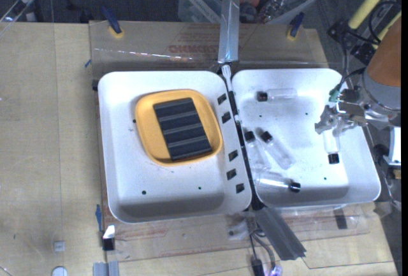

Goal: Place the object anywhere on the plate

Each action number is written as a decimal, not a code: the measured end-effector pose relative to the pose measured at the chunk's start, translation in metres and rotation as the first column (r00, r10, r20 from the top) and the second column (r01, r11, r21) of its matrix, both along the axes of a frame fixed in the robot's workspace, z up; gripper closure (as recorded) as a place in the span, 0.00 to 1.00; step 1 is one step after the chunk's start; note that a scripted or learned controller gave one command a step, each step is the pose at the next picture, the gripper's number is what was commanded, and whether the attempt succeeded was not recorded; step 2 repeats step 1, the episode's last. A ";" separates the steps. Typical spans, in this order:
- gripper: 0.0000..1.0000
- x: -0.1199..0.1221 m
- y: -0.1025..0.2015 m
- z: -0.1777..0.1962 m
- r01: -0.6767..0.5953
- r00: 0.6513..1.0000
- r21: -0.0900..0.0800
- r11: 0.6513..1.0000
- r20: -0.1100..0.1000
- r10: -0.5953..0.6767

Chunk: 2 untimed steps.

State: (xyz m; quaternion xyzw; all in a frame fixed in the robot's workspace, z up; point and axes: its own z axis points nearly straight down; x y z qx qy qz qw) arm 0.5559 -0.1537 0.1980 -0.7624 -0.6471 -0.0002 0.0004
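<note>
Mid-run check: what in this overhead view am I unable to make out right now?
- Gripper: small and blurred over the right bin; open, shut or holding anything cannot be told.
- Clear tubes with black caps: transparent against white, outlines and count uncertain.
- Arm: cut off by the right edge.
- Yellow plate: its middle is covered by a black ridged block.

The pale wooden counter carries two shallow white bins side by side. The right bin lies directly under the tool; the left bin sits touching it, on the side away from the tool.
</note>
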 end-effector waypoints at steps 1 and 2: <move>0.00 0.000 0.000 0.000 0.000 1.000 0.000 1.000 0.000 0.000; 0.00 0.000 0.000 0.000 0.000 1.000 0.000 1.000 0.000 0.000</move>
